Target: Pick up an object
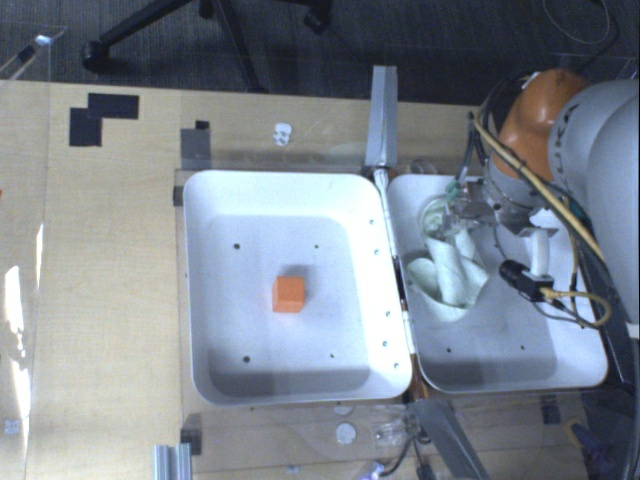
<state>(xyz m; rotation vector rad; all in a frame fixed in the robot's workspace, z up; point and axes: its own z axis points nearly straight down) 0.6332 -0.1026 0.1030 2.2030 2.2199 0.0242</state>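
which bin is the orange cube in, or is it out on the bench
In the left bin. The orange cube rests on that bin's floor near its middle, apart from all four walls and from the gripper over the right bin.

Black chair base [205, 13] beyond the wooden bench [90, 298].

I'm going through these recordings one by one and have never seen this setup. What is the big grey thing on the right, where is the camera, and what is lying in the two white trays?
The camera is fixed above the bench and looks down at a slant. The grey machine with the orange band is a robot arm reaching in from the right. Its tool hangs over the right bin, right above a pale, crumpled cloth-like object; I cannot tell whether it grips it. The left bin holds a small orange cube near its middle, untouched. The job is to pick up an object.
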